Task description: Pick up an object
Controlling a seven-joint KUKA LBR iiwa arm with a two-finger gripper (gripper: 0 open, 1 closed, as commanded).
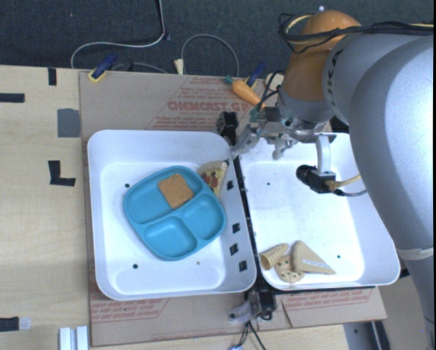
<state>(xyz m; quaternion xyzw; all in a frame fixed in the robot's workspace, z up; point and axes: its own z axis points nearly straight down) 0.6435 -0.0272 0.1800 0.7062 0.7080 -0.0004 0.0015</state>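
Bench: two white bins (101, 217); one blue tray (176, 211), one cracker (176, 190).

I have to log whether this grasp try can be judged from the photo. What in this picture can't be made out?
- Gripper: in the camera view it hangs over the divider between the bins; its tips are small and dark, so their state can't be read.
- Cream object beside the blue tray: its top end meets the gripper, so whether it is grasped is unclear.
- Right bin: the arm covers its far right corner.
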